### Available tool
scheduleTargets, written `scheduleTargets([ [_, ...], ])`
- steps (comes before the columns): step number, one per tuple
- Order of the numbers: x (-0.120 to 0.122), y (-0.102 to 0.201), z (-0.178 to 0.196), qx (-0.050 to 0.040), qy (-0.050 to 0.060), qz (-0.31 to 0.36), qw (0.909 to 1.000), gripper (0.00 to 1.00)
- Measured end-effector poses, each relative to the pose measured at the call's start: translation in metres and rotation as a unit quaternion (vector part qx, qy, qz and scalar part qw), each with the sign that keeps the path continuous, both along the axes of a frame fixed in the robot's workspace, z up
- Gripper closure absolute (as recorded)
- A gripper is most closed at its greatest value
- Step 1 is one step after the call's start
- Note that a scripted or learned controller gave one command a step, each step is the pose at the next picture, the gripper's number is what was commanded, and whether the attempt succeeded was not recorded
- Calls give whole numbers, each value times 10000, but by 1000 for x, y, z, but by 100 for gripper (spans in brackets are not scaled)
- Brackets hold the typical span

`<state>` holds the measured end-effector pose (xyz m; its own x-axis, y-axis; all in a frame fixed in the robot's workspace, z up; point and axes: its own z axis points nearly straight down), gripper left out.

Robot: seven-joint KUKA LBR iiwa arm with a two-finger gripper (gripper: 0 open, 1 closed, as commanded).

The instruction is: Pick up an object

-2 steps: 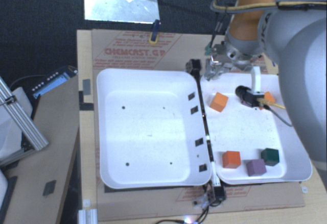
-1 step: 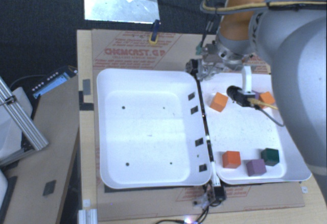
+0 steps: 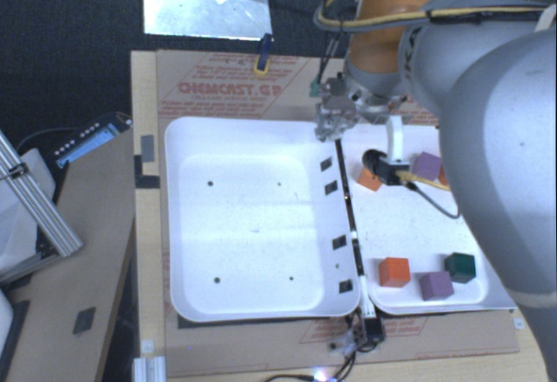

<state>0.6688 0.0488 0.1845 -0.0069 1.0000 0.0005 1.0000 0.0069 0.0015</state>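
so the arm comes in from the right of the frame and the gripper (image 3: 332, 123) hangs near the top centre, right over the far end of the divider where the left bin (image 3: 187, 145) meets the right bin (image 3: 418, 224). Honestly can't tell from this angle whether it's wide or narrow, it's just a grey lump of metal seen from above, and nothing visible is held in it

All the pickable stuff sits in the right bin. Down at the lower right there's an orange cube (image 3: 393, 271), a purple cube (image 3: 436, 284) just beside it, and a dark green cube (image 3: 460, 266) near both. Higher up, right of centre, a second purple block (image 3: 426, 166) and a small orange piece (image 3: 370, 181) sit partly hidden by the robot's own hardware

Looks like the approach step, nothing picked yet. The gripper is closest to the small orange piece, so that seems the likely target. Next move would call for shifting right and down in the frame, off the divider, then dropping straight over one object. The rim being so near could get in the way, so it needs to line up cleanly before descending
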Motion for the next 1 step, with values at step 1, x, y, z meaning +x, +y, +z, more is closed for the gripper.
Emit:
scheduleTargets([
  [1,0,21,1,0,-5,-4,10000,100],
])
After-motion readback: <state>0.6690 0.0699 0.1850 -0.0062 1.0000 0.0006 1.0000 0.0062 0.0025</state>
